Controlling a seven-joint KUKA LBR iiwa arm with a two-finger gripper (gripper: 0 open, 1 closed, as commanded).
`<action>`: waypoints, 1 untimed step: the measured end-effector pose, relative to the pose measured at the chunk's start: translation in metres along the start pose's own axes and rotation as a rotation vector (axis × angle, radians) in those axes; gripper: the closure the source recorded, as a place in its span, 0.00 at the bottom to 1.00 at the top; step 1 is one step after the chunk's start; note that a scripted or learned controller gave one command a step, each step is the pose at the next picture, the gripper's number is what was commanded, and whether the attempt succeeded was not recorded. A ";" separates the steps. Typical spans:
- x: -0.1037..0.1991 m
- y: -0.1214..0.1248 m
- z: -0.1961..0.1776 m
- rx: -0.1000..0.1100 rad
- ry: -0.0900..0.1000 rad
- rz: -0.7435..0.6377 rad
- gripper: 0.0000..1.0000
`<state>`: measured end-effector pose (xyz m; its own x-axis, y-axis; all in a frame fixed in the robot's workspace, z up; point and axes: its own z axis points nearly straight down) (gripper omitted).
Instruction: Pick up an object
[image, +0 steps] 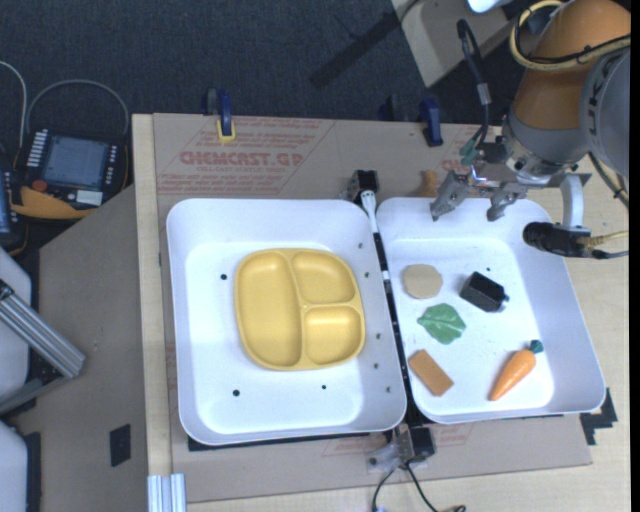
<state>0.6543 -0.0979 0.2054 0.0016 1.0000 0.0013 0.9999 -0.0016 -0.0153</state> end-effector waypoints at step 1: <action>0.000 0.003 -0.010 -0.015 -0.001 -0.002 0.00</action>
<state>0.6570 -0.0977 0.2151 -0.0004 1.0000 0.0001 1.0000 0.0004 -0.0001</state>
